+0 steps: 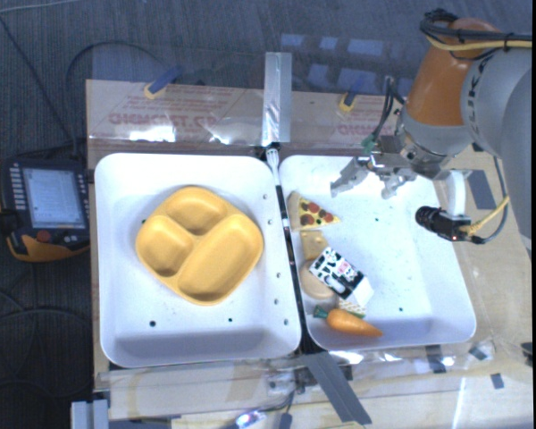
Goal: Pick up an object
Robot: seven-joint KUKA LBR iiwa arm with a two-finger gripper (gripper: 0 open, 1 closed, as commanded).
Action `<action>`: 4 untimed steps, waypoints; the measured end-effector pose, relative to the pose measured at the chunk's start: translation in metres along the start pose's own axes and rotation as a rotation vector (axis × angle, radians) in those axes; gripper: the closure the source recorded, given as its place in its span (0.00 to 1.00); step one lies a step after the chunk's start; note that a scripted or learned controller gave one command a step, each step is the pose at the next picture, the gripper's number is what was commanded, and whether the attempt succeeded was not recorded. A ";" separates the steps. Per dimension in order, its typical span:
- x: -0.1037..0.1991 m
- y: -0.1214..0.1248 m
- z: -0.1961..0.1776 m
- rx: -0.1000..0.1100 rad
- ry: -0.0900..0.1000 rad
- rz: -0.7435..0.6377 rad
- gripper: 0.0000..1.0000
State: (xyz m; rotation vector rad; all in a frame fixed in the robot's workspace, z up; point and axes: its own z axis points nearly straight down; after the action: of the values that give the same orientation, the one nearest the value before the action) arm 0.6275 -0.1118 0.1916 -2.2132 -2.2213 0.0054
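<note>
Camera view shows, far left, a small screen box (40,206) lying beside the bench. Next comes the left bin (116,329) with a big yellow plate (199,243) in its middle. Then the right bin (429,315). Along its left wall lie a toy pizza slice (311,213), a black and white spotted block (339,275) on a tan round thing (315,280), and a toy carrot (348,323). My gripper (373,179) hangs over the top of this bin, well apart from the toys. My two fingers are spread wide and hold nothing.
</note>
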 end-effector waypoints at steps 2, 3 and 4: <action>-0.097 0.041 0.012 -0.003 -0.004 0.019 0.00; -0.029 -0.023 0.057 0.001 0.000 0.190 0.00; -0.105 0.026 -0.017 -0.003 -0.004 0.177 0.00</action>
State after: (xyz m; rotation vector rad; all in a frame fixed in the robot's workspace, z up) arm 0.6536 -0.2170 0.2087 -2.4045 -2.0201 0.0071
